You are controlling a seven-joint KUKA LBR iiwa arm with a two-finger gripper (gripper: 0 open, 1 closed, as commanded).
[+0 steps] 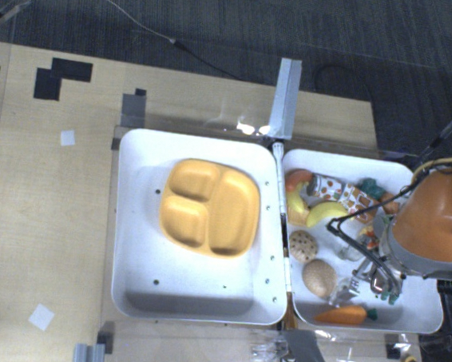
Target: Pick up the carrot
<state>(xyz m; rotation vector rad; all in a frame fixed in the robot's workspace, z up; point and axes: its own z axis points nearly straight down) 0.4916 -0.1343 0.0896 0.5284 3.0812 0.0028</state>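
Carrot [342, 314] lies flat along the near wall of the right bin [428, 318], towards its near left corner, just beside the egg [318, 277]. Judging by looks, it is a light, stiff, smooth toy, best pinched across its thick middle. The gripper [353, 287] hovers just above it; whether it is apart or together, I cannot tell.

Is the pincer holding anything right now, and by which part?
Nothing visibly held. The pincer hovers just above the orange carrot lying at the near edge of the right white bin; whether it touches the carrot cannot be told.
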